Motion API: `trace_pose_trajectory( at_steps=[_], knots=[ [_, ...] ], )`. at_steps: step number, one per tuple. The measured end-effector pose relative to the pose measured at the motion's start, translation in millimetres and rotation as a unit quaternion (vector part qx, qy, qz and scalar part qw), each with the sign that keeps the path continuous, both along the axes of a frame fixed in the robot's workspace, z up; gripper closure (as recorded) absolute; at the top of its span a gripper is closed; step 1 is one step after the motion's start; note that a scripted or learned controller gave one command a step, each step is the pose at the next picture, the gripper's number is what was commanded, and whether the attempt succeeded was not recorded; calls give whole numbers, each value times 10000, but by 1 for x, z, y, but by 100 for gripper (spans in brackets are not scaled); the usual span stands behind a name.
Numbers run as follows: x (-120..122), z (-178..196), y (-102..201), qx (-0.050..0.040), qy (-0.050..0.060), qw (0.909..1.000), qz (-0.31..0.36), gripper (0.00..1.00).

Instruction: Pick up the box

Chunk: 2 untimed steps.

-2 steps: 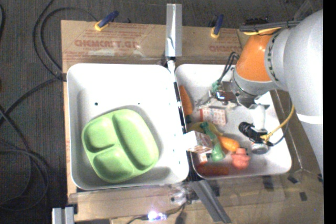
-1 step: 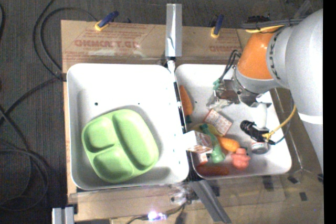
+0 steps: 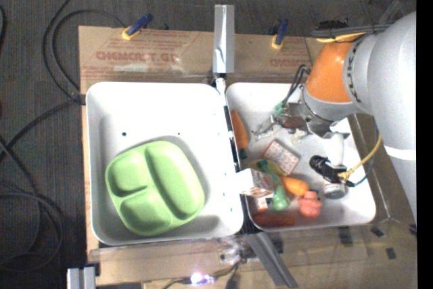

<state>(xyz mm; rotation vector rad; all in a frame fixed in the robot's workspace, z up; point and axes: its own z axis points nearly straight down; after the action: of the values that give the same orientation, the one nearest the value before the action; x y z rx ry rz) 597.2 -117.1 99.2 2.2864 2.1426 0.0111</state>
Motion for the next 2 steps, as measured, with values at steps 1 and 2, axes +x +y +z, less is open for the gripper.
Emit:
trace_pose_trajectory(
  at_steps=[1, 2],
  knots=[
    [0, 8, 1, 15, 12, 10000, 4, 100],
    [0, 8, 1, 15, 13, 10000, 5, 0]
  ],
)
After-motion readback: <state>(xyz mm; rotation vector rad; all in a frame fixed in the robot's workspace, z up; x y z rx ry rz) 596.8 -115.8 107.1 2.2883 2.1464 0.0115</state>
